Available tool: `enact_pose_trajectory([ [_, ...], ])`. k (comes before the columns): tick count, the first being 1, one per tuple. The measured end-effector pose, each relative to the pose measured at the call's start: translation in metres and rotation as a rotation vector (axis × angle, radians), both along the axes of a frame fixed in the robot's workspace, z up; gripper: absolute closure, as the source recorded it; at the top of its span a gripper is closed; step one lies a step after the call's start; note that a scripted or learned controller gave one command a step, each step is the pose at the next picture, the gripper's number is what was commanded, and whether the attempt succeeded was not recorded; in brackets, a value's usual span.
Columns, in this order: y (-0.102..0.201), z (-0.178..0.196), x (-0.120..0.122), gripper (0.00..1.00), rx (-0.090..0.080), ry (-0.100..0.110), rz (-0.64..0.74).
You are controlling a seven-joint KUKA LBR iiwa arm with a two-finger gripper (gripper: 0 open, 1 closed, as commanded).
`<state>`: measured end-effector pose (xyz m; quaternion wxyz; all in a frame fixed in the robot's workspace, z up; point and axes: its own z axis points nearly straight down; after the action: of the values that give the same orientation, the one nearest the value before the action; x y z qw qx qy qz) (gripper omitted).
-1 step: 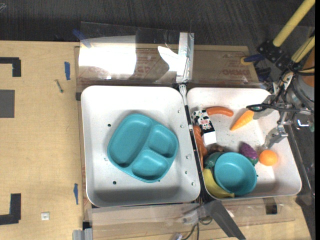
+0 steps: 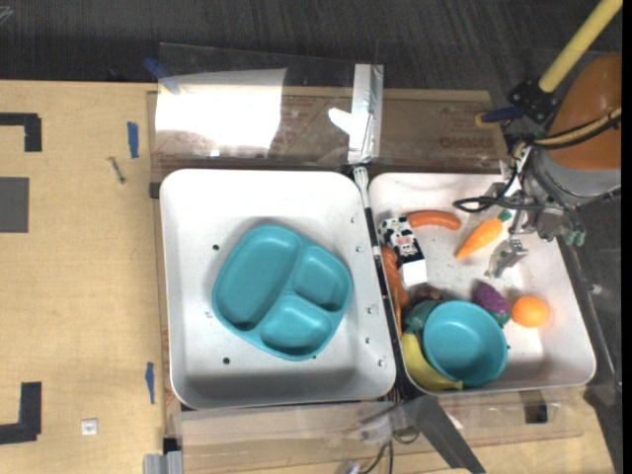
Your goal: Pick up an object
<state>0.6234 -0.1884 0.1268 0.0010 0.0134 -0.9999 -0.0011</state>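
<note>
Camera view, looking down at a slant: you see two shallow white bins side by side on the tabletop (image 2: 69, 265). Your left bin (image 2: 197, 200) holds a teal divided plate (image 2: 283, 290), lying flat near its middle with three compartments facing up. Your right bin (image 2: 568, 349) holds the clutter of small things. Note a teal bowl (image 2: 464, 341) at the near side, upright, with a yellow banana (image 2: 423, 365) curving along its left and lower rim, touching it. Just beside the bowl's upper right rim sits a purple eggplant-like piece (image 2: 491, 299), and an orange ball (image 2: 531, 311) lies near that, to its right. Farther back you find a carrot (image 2: 480, 237), tilted, and an orange-red sausage shape (image 2: 434, 220) to its left; a small black-and-white spotted box (image 2: 399, 234) lies at the bin's left wall, with a white block (image 2: 411, 270) below it. The arm (image 2: 583, 131) reaches in from the right, with its orange band above the wrist. Its gripper (image 2: 510, 258) hangs over the right bin, just beside the carrot's right end and above the purple piece. You cannot tell whether the jaws are spread or pressed together, since they blur against the white floor; nothing is seen pinched between them
</note>
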Motion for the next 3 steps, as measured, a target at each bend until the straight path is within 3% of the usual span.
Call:
enact_pose_trajectory([
  [1, 0.004, -0.038, 0.021, 0.00, -0.003, -0.012, -0.113],
  [2, 0.005, -0.024, 0.025, 1.00, -0.006, -0.027, -0.110],
  [3, 0.034, -0.039, 0.040, 1.00, -0.002, -0.012, -0.406],
])
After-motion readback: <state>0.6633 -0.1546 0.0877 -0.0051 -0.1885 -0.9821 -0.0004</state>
